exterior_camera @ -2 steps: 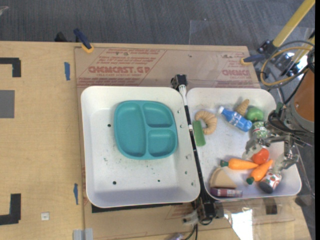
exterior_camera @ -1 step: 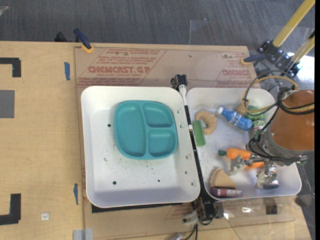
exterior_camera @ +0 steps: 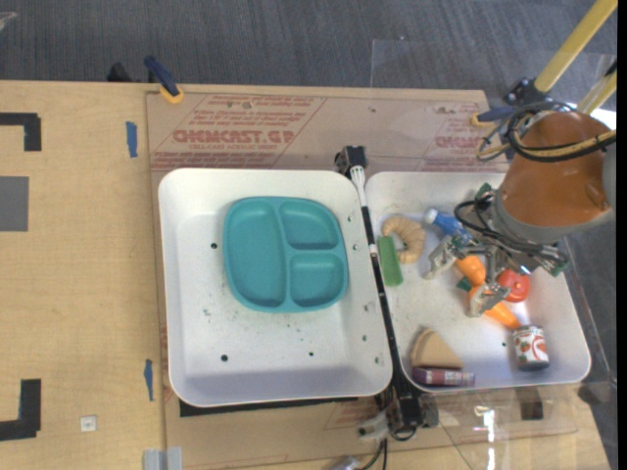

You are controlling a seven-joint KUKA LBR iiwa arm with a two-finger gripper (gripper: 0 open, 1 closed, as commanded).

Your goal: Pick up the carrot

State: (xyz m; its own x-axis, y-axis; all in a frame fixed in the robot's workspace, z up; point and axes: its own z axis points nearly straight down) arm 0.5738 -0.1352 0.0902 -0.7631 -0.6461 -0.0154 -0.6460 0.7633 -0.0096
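While the claw (exterior_camera: 474, 280) is lowered into the right-hand white bin (exterior_camera: 573, 313), the carrot (exterior_camera: 472, 266) is seen between its metal fingers (exterior_camera: 453, 258), which are spread on either side of it; whether they actually press on it cannot be told. The carrot is a small orange piece, partly hidden by the fingers, with its long axis apparently running from upper left to lower right. Just right of the claw a red tomato-like piece (exterior_camera: 514, 284) is seen, and just below it another orange piece (exterior_camera: 501, 312). Lower right, a small can (exterior_camera: 530, 347) stands. To the left a pale croissant-like piece (exterior_camera: 404, 233) and a green stick (exterior_camera: 391, 259) lie. Far left, a teal divided plate (exterior_camera: 284, 253) rests in the other bin (exterior_camera: 186, 292).
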